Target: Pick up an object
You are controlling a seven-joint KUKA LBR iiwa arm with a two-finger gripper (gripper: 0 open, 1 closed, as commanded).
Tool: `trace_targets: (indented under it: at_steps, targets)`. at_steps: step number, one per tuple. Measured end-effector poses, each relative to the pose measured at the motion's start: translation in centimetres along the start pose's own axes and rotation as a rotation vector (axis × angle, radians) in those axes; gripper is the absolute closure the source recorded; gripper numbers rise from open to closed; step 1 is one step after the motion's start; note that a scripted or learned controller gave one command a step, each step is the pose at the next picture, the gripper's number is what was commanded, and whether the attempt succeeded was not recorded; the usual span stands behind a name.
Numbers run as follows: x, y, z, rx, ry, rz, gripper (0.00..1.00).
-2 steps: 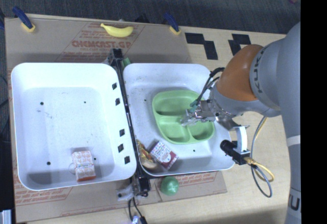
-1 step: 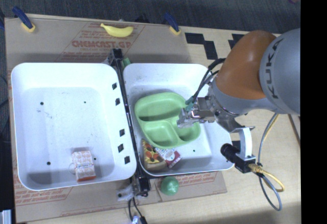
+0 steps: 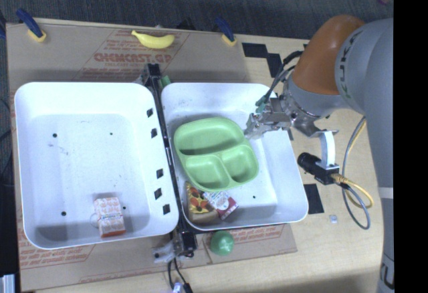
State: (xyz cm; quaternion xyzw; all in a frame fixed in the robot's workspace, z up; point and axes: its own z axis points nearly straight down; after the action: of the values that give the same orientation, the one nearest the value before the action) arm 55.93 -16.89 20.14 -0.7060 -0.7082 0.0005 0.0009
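The gripper (image 3: 257, 123) hung over the right bin (image 3: 284, 181), just beside the upper right rim of the green divided tray (image 3: 215, 152); its opening could not be made out. A snack packet (image 3: 210, 203) lay beneath the tray's lower edge. A small carton (image 3: 109, 215) sat in the left bin (image 3: 40, 151).

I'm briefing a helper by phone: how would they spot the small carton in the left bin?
Find the left bin of the two white ones. Near its front edge lies the small carton, orange and white. Nothing else lies in that bin; the green divided tray sits in the right bin.
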Motion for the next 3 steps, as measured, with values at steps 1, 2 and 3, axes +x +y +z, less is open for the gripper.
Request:
trace_targets:
  at_steps: [1, 2, 3]
  targets:
    - [0.1, 0.1, -1.0, 0.000, 0.001, -0.005, 1.00]
    - [0.1, 0.1, -2.1, 0.001, 0.002, -0.010, 1.00]
    - [0.1, 0.2, -3.1, 0.002, 0.002, -0.015, 1.00]
